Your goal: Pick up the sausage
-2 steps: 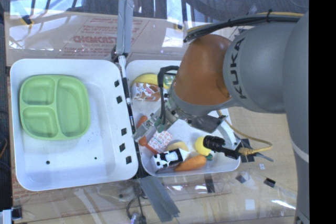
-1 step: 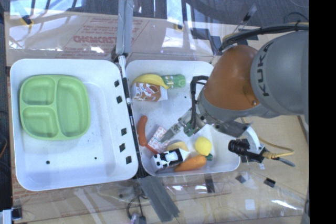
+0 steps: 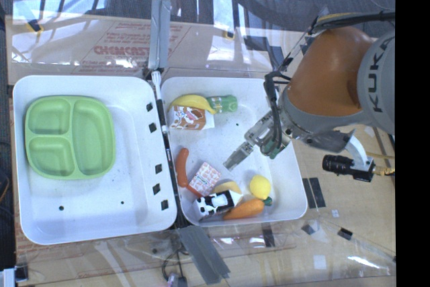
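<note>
The sausage (image 3: 181, 168) is a reddish-orange stick lying lengthwise against the left wall of the right bin (image 3: 289, 171). My gripper (image 3: 239, 151) hangs over the middle of that bin, to the right of the sausage and apart from it. Its fingers point down-left and stand open with nothing between them. The grey arm with its orange band (image 3: 329, 74) reaches in from the right.
Around the sausage lie a pink-white packet (image 3: 205, 179), a cow-patterned item (image 3: 216, 203), a carrot (image 3: 245, 209) and a lemon (image 3: 260, 186). At the bin's back are a banana (image 3: 190, 102), a carton (image 3: 189, 118) and a green bottle (image 3: 225, 104). The left bin holds a green divided plate (image 3: 69, 136).
</note>
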Robot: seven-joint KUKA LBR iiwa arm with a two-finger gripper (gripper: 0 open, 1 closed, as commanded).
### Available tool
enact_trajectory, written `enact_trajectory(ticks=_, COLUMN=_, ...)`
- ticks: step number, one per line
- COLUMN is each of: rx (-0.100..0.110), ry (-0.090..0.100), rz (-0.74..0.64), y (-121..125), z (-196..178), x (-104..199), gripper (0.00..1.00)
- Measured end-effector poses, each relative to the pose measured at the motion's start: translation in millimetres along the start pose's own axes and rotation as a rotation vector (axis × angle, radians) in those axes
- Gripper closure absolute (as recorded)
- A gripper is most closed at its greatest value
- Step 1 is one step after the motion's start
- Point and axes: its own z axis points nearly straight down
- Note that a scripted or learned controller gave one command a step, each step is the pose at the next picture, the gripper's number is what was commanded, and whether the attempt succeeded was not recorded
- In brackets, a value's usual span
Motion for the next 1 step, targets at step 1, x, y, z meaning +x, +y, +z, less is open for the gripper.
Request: enact_trajectory(ticks=1, rx=0.0, ry=-0.002, rz=-0.003, y=0.4, z=-10.4, x=-1.1, gripper=1.0)
